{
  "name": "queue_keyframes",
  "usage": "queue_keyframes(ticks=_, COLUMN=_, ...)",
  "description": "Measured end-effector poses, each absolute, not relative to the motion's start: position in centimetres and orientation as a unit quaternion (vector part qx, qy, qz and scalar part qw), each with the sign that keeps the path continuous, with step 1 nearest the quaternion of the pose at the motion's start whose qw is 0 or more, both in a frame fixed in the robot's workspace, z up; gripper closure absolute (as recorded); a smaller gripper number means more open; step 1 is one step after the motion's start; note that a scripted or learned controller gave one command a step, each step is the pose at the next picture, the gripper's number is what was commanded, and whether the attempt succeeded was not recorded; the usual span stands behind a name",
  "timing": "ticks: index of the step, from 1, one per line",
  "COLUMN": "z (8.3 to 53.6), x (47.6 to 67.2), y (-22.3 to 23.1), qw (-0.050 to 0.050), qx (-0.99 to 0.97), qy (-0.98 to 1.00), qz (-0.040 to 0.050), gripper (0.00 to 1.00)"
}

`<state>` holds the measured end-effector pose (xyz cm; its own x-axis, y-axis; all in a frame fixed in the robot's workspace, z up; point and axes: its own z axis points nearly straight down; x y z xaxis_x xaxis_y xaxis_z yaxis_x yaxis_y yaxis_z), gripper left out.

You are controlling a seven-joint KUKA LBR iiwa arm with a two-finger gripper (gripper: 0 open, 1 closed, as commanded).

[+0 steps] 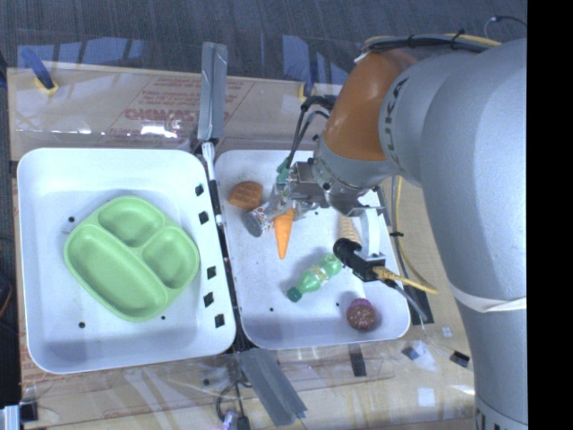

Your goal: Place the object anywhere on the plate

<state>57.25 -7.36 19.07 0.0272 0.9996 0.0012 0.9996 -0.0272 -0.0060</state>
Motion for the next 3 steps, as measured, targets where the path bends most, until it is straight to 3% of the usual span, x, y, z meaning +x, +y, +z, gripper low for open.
queue_keyframes(ticks=1, z=19.1, x=55.1, y=0.7, qw=0.002, qx=-0.628, qy=-0.778, qz=0.0017, gripper=1.0)
queue_keyframes(ticks=2, z=19.1, x=55.4, y=9.9, qw=0.001, qx=-0.629, qy=-0.778, qz=0.0011, gripper=1.0)
queue_keyframes(ticks=3, z=19.1, x=55.4, y=9.9, qw=0.001, qx=-0.629, qy=-0.778, qz=0.0011, gripper=0.0)
